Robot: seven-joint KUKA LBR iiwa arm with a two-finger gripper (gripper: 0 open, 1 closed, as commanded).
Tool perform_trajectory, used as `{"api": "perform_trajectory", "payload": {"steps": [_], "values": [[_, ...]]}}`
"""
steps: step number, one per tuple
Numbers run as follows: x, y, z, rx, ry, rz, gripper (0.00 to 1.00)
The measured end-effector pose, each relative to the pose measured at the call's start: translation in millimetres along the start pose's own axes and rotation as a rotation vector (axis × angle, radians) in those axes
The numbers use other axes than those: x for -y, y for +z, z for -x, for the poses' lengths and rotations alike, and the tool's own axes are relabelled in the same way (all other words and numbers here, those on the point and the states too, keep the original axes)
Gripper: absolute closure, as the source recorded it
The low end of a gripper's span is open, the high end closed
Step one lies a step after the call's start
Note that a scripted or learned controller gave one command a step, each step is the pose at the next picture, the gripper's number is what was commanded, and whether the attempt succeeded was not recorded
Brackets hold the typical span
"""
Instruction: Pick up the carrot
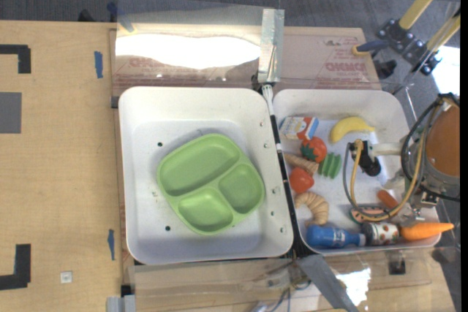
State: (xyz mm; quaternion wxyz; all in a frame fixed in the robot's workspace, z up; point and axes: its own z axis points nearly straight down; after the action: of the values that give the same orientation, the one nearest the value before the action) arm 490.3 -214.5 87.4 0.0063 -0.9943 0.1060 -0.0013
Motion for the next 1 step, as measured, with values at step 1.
{"api": "perform_trajectory", "payload": {"steps": [1], "values": [[94.9,-0.2,-23.3,-0.005,-0.019,0.007,0.0]]}}
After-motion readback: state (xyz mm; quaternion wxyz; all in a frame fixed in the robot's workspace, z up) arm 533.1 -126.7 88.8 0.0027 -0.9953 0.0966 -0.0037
